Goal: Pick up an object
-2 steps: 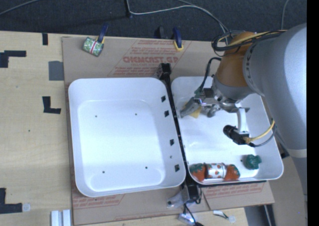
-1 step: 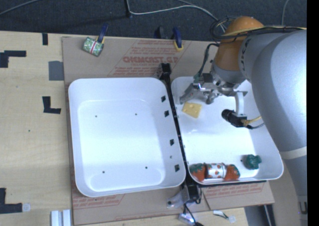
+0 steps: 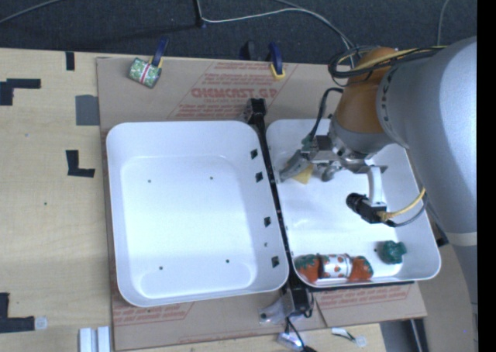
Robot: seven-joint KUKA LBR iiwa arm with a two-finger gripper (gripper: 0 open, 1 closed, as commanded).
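Arm over the right bin, claw low near the bin's upper left corner.

The grey arm (image 3: 434, 118) comes in from the right of the frame, orange band above the wrist, and its gripper (image 3: 304, 169) sits down in the right bin (image 3: 418, 265), close to the divider between the two bins. The two fingers look spread apart, with a small pale yellow object (image 3: 303, 177) lying between or just under their tips; I cannot tell whether they actually pinch it. Along the lower rim of the same bin lies an orange, white and red object (image 3: 335, 267), and a small green object (image 3: 391, 251) sits just right of it, near the lower right corner. The left bin (image 3: 124, 149) fills the centre left of the frame. A small green box (image 3: 144, 72) rests on the cardboard sheet (image 3: 225, 94) at the upper left, well apart from both bins.
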